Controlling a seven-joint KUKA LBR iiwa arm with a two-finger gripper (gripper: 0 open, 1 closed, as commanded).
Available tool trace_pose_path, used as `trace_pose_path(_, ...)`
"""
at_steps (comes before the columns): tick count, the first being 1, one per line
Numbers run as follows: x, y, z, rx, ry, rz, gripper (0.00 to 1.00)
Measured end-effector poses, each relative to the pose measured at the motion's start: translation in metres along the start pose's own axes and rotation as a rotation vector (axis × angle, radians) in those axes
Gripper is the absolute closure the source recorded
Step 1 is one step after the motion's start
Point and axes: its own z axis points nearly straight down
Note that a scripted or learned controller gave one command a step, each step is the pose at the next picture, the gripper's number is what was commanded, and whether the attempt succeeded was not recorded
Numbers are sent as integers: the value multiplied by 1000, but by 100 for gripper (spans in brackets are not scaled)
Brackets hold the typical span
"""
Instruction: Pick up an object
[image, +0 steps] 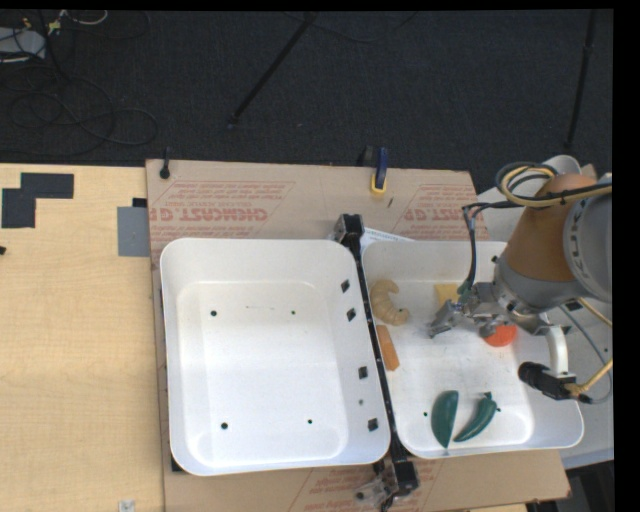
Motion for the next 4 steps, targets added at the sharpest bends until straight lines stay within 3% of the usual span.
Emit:
trace_pose_path(1,-2,61,-43,-6,1,-4,0)
trace_pose_path(2,28,58,-21,3,3,-4,0)
trace_pose_path(3,58,62,-5,-15,-2,-6,0)
trace_pose_path(4,13,46,-64,-3,0,0,0)
